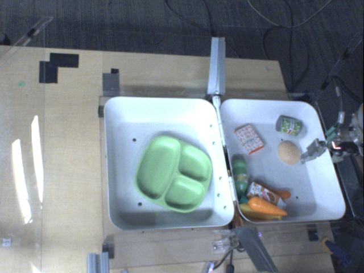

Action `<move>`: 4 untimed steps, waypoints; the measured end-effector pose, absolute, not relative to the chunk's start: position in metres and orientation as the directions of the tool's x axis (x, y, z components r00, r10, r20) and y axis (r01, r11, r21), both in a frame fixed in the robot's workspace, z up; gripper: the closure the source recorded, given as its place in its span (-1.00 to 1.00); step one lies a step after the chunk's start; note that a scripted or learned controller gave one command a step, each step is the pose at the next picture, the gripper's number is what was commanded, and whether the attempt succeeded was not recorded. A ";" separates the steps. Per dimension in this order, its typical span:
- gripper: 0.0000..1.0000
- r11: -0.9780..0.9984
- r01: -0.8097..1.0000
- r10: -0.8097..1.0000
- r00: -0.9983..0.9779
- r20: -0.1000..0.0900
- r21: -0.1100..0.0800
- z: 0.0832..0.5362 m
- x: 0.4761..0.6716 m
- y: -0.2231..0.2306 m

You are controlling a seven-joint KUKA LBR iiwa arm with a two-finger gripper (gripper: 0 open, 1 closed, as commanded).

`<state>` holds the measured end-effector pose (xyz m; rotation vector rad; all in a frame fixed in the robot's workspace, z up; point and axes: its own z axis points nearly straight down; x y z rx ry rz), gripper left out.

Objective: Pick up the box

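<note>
Seen from above at a slant, two shallow white bins sit side by side on a wooden bench. Inside the left bin [116,152] lies a green three-compartment tray [173,173]. Toward the far side of the right bin [318,115] lies the box [249,139], a small flat carton with a red and white pattern, its long axis running from far left to near right. Other things share this bin: a green-labelled packet [289,125] in the far right corner, a tan ball-like item [289,152], a green bottle [239,174] along the left wall, and a carrot [264,206] beside a red and white packet [265,193] at the near edge.

At the bin's right rim sits the gripper [316,149], low over the wall. From it, the box lies to the left and slightly farther away, with the tan item between them (a likely obstacle to a straight reach). Much of the arm is cut off at the right, and the gripper is small and blurred; whether it is open or closed cannot be told, though nothing appears held.
</note>
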<state>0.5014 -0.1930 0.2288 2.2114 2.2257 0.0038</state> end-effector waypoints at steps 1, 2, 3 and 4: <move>-1.00 -0.183 0.983 0.983 0.183 0.001 0.003 0.174 0.579 -0.128; -1.00 0.122 0.993 0.993 -0.122 -0.001 0.005 0.092 0.621 -0.097; 1.00 0.124 0.992 0.992 -0.124 -0.002 0.011 0.104 0.623 -0.096; 1.00 0.078 0.997 0.997 -0.078 0.000 0.007 0.187 0.641 -0.028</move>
